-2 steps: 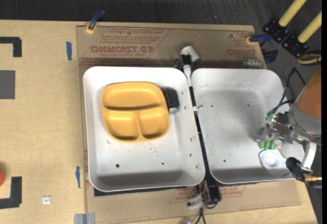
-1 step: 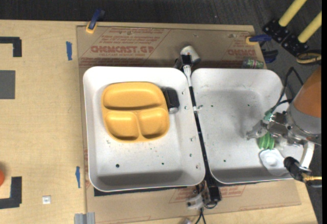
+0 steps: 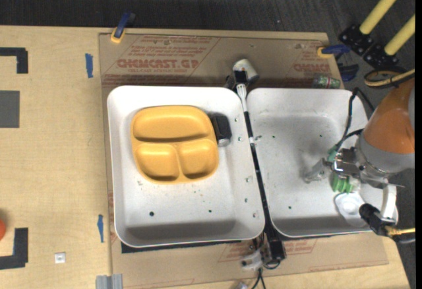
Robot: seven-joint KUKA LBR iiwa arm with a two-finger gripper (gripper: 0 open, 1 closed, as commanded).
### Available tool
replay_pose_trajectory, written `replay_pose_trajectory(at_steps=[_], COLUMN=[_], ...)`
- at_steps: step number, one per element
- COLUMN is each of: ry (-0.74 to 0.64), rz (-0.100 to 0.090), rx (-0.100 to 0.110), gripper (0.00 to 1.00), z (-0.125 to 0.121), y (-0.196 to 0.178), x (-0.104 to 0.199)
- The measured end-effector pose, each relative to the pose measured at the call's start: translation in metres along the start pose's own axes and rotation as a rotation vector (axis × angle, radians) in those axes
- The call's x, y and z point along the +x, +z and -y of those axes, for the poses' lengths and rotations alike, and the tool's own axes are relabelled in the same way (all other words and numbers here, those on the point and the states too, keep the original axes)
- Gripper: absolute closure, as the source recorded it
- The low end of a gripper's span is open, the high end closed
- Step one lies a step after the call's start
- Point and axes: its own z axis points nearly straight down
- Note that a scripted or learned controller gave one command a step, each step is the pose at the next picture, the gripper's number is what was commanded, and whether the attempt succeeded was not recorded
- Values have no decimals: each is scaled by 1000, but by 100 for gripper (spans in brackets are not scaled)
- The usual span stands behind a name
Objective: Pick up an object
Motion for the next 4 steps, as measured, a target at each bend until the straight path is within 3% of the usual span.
replay_pose_trajectory(at_steps=[1,2,3,4], ry=[-173,-442,-628,-628], rz=[3,2,4,6], rx=[-5,-2,-4,-8], gripper=[0,0,0,100], z=[-58,-59,-105,-106], y=[0,0,0,-11], x=[26,45,67,67])
